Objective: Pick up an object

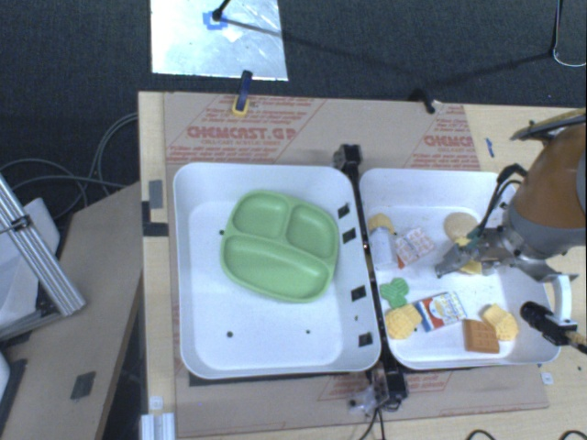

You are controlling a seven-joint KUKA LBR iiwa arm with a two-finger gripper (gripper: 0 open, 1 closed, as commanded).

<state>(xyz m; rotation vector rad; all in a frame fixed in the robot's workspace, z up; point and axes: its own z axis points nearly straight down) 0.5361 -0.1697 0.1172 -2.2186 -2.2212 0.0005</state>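
Note:
My gripper (456, 260) hangs low over the right bin (431, 183), near its middle right. The grey arm with its orange band (555, 186) comes in from the right edge. A small yellow piece (473, 267) lies right under or against the gripper; I cannot tell whether it is held. A round beige biscuit (459, 224) sits just behind the gripper. To its left lie a red and white packet (417, 244) and a white bottle (382, 247). In front of it lies a blue, red and white packet (442, 310).
The left bin (197, 337) holds a green divided plate (280, 245). Along the right bin's front lie a green piece (394, 291), a yellow waffle (401, 322), a brown cracker (480, 336) and a yellow biscuit (501, 322). A black divider (359, 246) separates the bins.

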